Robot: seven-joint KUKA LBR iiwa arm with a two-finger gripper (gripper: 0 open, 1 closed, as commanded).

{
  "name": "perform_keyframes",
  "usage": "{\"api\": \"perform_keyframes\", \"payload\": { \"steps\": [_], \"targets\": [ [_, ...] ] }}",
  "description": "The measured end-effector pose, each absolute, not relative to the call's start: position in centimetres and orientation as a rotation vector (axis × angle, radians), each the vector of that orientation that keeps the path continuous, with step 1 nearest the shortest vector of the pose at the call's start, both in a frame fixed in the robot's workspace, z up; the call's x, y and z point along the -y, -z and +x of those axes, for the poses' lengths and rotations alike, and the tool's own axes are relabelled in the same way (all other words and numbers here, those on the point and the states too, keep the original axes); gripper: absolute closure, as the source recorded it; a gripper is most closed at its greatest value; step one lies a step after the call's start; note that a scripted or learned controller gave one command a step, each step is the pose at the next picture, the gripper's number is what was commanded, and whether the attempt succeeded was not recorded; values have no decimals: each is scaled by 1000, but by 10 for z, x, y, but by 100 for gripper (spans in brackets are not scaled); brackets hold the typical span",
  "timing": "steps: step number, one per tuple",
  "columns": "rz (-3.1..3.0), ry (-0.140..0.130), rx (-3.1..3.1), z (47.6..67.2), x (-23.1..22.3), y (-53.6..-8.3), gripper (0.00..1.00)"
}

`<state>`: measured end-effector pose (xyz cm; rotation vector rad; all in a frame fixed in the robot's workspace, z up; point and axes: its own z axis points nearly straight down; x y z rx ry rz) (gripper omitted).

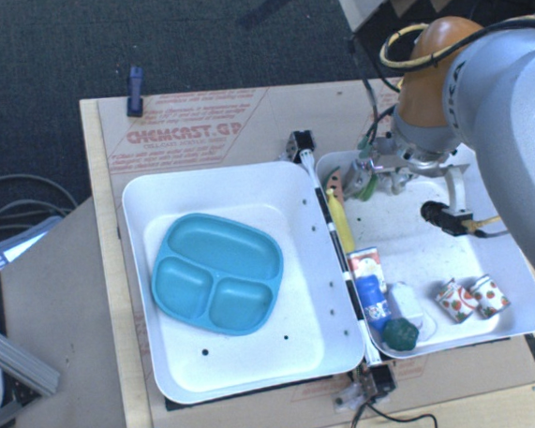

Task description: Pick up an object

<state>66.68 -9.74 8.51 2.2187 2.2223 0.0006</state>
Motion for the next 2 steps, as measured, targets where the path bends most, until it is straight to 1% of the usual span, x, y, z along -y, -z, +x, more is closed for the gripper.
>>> {"api": "perform_keyframes", "payload": {
  "steps": [1,2],
  "targets": [
    [2222,2,-2221,656,143,-85,0],
    [2219,0,-2222,657,142,-96,100]
  ]
}}
